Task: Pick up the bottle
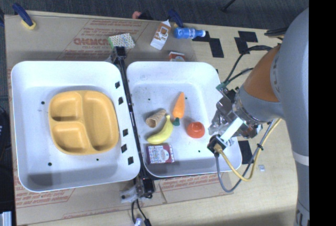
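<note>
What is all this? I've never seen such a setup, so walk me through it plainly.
This is one picture from a camera fixed above a bench, looking down at a slant. The big grey machine with an orange band is a robot arm reaching in from the right. Its hand hangs over the right edge of the right shallow white bin; I see nothing held in it.

That bin holds an orange toy carrot, a yellow toy banana, a tan cone-shaped piece, a small round orange-red toy and a small dark red packet. The left white bin holds a yellow divided plate.

A blue plastic bottle lies on the bench behind the bins.
</note>
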Controlling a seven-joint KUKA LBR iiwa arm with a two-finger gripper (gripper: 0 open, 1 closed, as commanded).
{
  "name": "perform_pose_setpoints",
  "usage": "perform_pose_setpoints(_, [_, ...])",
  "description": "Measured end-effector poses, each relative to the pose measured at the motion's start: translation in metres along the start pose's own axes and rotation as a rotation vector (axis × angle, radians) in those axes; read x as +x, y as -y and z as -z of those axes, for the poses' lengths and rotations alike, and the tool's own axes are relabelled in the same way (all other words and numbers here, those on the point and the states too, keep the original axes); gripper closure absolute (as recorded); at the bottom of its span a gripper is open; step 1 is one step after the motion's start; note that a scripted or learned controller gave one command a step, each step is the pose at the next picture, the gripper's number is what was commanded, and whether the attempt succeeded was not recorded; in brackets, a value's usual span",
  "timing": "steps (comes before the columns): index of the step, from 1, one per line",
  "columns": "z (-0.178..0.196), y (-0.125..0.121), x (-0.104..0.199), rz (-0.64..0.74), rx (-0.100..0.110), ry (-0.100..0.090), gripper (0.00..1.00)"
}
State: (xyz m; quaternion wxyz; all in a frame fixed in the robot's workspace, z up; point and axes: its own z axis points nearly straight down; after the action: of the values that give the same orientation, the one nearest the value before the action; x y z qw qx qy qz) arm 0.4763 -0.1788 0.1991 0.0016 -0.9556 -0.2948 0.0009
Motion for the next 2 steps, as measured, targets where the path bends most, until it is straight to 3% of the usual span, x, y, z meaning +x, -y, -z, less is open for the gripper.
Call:
perform_pose_setpoints(1, [-0.0336,-0.0261,-0.0187,-0.013,0.003,0.001,1.00])
perform_pose_setpoints(2, [-0.0356,-0.0261,-0.0183,-0.213,0.002,0.000,1.00])
